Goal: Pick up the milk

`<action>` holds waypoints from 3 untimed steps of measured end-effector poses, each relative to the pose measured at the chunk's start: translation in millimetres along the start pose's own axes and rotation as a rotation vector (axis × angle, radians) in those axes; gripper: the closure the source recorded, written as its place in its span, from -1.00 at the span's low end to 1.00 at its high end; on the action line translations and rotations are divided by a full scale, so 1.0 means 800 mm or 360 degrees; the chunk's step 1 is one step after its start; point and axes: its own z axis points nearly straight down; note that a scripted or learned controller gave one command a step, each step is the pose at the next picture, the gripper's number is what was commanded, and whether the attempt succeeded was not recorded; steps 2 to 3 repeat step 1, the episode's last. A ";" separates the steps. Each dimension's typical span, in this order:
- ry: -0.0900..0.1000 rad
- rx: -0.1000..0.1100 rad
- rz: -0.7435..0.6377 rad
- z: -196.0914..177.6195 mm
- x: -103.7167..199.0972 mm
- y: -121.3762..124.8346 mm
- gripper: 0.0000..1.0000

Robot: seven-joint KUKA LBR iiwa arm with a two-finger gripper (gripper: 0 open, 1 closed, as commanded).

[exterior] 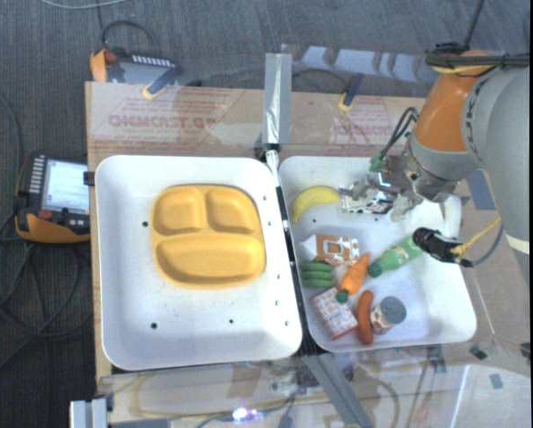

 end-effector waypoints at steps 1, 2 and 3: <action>0.0002 -0.0001 0.0102 0.067 0.004 -0.019 -1.00; 0.0002 -0.0001 0.0102 0.067 0.004 -0.019 -1.00; 0.0002 -0.0001 0.0102 0.067 0.004 -0.019 -1.00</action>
